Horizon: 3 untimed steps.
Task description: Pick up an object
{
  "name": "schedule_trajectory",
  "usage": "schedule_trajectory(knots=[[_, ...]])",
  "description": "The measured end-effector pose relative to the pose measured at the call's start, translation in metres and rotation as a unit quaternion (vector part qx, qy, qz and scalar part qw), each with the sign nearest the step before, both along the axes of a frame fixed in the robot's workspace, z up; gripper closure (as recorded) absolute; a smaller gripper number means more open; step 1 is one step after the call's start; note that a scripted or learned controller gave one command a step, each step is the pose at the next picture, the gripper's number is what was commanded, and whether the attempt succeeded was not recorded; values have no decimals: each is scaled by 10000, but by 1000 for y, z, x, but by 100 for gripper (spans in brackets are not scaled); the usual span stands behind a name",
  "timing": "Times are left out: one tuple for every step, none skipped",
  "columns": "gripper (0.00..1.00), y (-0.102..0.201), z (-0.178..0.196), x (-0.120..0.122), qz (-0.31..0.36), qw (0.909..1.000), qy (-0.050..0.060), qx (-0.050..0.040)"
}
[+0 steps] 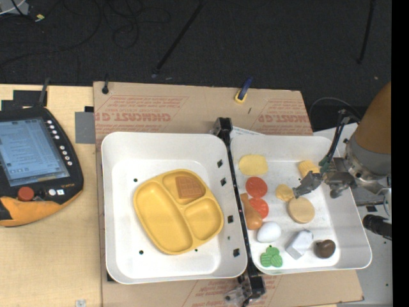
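Divided plate (167, 226) in left bin (121, 165); toy foods (255, 187) in right bin (351, 245).

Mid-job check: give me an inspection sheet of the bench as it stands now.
Surface: two white bins side by side, left bin, right bin, on cardboard.
Job's things: right bin holds small toy foods, among them a red round piece, white egg, green piece, tan disc, brown piece.
Clutter: yellow divided plate in left bin with a waffle piece in its top compartment.
Grippers: gripper low over right bin, near the tan disc; nothing seen between its fingers.
Cables: dark cables on the floor behind.
Surroundings: teach pendant at left.
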<state>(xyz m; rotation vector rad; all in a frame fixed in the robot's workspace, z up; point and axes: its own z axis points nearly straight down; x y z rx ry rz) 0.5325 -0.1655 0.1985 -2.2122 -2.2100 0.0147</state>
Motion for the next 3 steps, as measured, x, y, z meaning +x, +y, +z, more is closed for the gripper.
schedule_trajectory(knots=[[0,0,6,2,9,10000,-50,-9],[0,0,-59,8,16,10000,-26,0],[0,0,-111,9,4,10000,-84,-39]])
